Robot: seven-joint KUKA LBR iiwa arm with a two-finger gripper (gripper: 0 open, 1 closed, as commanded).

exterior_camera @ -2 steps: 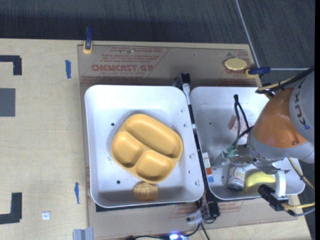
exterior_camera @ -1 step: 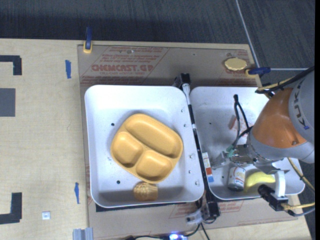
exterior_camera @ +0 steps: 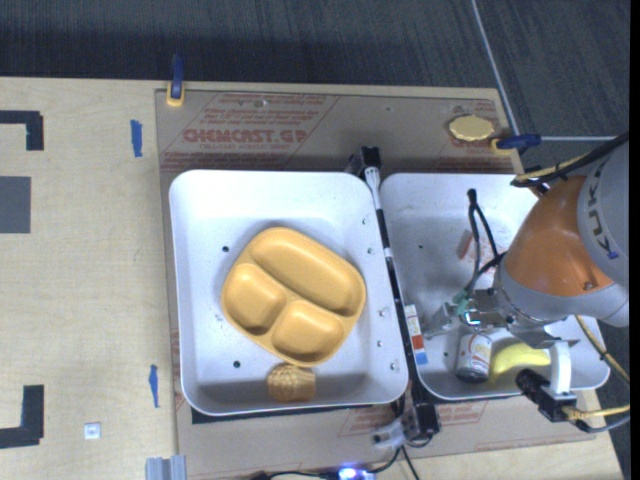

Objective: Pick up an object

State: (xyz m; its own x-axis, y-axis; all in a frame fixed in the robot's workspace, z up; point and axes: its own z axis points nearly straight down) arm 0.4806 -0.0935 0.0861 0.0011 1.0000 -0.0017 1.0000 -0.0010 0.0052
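From the overhead camera you see the arm [exterior_camera: 560, 248] reaching low into the right bin [exterior_camera: 430, 208], likely going for a pick. Its gripper [exterior_camera: 478, 313] hangs just above a small can [exterior_camera: 473, 358] and a banana [exterior_camera: 518, 360] lying close together; whether it grips anything, you cannot tell. The left bin [exterior_camera: 200, 268] holds a yellow divided tray [exterior_camera: 292, 293] and a small brown ball [exterior_camera: 291, 380].

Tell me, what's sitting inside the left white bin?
The left bin holds a yellow three-compartment tray lying upside down, and a small tan ball at its near edge. Anything beneath the tray is covered.
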